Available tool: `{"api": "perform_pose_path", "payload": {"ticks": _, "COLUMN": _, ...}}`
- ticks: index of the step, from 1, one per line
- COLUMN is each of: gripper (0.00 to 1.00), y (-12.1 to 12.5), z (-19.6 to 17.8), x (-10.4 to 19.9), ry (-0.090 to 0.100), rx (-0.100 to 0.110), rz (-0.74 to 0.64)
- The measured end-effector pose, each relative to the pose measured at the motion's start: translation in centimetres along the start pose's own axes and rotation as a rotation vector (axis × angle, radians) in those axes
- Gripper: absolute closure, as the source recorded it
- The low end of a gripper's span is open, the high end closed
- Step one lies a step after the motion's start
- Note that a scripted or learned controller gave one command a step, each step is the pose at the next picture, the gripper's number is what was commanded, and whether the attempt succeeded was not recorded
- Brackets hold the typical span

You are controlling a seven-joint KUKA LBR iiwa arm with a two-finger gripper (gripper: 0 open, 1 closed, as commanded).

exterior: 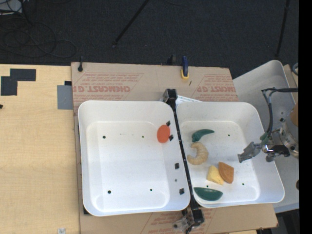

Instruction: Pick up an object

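Observation:
My gripper (247, 153) hangs over the right side of the right bin (263, 189), reaching in from the right edge. Nothing shows in its grasp. To its left lie a yellow wedge (213, 175) touching an orange-brown piece (226, 172), a tan curved piece (198, 154) and a green curved piece (201, 134). A dark green flat piece (208, 194) rests at the bin's front left corner. The left bin (97, 199) holds a red-orange round piece (164, 133) against its right wall.
A black divider strip (178, 150) runs between the two bins. Both bins sit on a cardboard sheet (122, 84) with a blue-and-yellow clamp (185, 67) at its far edge. A wooden bench top (34, 160) lies to the left.

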State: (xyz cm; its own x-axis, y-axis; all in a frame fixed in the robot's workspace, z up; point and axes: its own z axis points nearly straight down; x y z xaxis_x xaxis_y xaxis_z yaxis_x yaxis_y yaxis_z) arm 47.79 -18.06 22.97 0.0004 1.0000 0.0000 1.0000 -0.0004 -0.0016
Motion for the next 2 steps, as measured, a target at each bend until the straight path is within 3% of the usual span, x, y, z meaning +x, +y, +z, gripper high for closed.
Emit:
{"api": "perform_pose_path", "payload": {"ticks": 1, "gripper": 0.0, "y": 6.6, "z": 12.6, "x": 4.4, "ry": -0.003, "rx": -0.015, "rz": 0.001}}
{"api": "perform_pose_path", "payload": {"ticks": 2, "gripper": 0.0, "y": 12.3, "z": -2.0, "x": 9.6, "ry": 0.0, "rx": -0.019, "rz": -0.009}}
